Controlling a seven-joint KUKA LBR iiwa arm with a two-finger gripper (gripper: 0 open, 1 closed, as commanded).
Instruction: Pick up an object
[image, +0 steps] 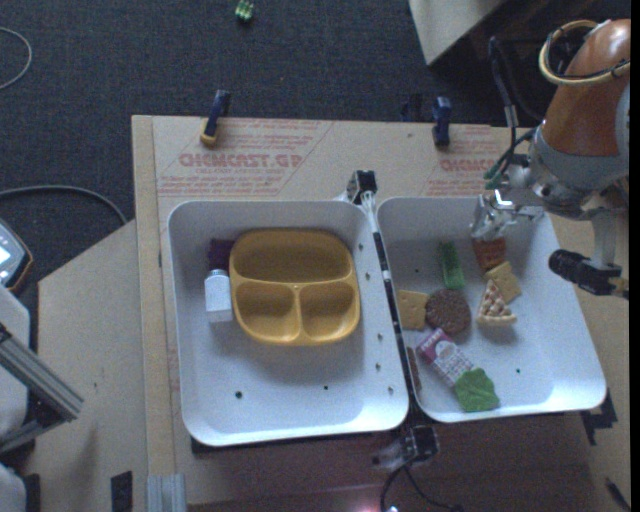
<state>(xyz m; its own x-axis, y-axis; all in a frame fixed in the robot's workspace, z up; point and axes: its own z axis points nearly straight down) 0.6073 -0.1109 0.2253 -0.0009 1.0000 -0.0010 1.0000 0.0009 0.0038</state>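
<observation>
My gripper (491, 222) hangs over the far part of the right bin (560, 350). Directly beneath it lies a red-brown block (488, 252); I cannot tell whether the two touch. Nearby in the same bin are a tan square (505, 279), a waffle-like wedge (496, 305), a brown round patty (448, 311), a yellow cracker (411, 308) and a green stick (451, 265). A pink carton (445, 357) and a green leaf (477, 390) lie nearer the front.
The left bin (200, 380) holds a yellow divided plate (295, 285), a white bottle (218, 296) and a purple item (220, 249). A ridge (385, 290) separates the bins. Two clamps (213, 117) sit on the bench's far edge.
</observation>
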